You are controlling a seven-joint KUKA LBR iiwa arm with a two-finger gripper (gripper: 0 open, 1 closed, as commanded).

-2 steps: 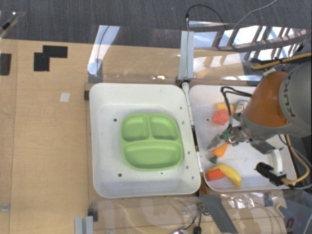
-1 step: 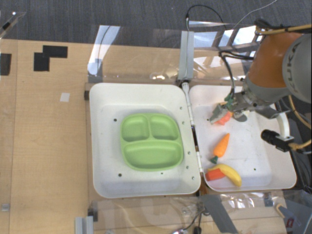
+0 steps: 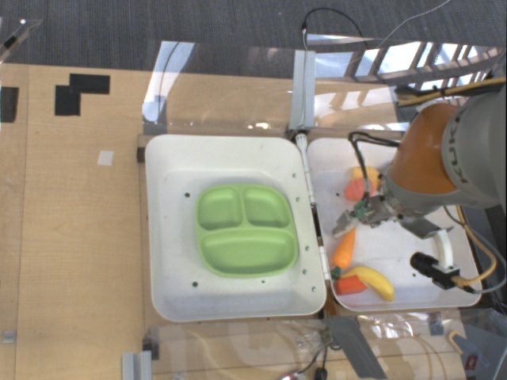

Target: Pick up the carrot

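Note:
The orange carrot (image 3: 344, 251) lies in the right bin (image 3: 396, 248), near its left wall, pointing toward the front. My gripper (image 3: 346, 221) hangs just above the carrot's far end, reaching in from the right under the orange-banded wrist. Nothing visibly sits in the gripper.
A yellow banana (image 3: 374, 282) and a small red item (image 3: 351, 285) lie just in front of the carrot. A red-orange item (image 3: 356, 188) and a yellow one (image 3: 369, 176) sit behind the gripper. A green divided plate (image 3: 245, 229) rests in the left bin (image 3: 170, 212).

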